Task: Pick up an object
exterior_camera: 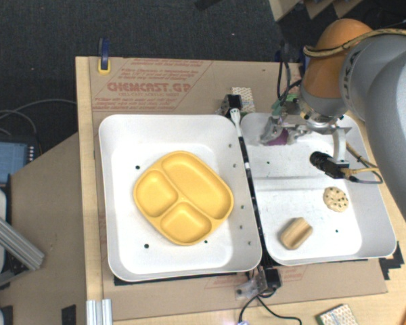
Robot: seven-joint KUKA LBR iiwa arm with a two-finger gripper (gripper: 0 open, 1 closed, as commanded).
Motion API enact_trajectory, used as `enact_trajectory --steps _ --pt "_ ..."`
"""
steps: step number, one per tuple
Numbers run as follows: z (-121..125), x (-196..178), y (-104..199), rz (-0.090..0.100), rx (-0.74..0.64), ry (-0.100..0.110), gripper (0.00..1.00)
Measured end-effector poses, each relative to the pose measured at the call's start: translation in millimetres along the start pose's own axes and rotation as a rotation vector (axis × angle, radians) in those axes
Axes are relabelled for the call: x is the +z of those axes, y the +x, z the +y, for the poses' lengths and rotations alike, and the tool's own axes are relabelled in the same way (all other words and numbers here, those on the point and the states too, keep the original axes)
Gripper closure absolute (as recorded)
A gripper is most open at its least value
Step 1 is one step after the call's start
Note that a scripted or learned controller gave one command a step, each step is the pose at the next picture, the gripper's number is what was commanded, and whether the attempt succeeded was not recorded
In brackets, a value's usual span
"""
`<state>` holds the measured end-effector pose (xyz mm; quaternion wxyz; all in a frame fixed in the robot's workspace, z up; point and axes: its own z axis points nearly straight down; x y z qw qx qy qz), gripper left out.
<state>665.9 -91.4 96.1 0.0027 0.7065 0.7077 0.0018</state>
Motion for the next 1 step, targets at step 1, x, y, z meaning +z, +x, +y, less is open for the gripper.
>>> enact_trajectory --steps 1 --pt "-49.3 -94.9 31.2 0.003 -0.001 0.003 1.0"
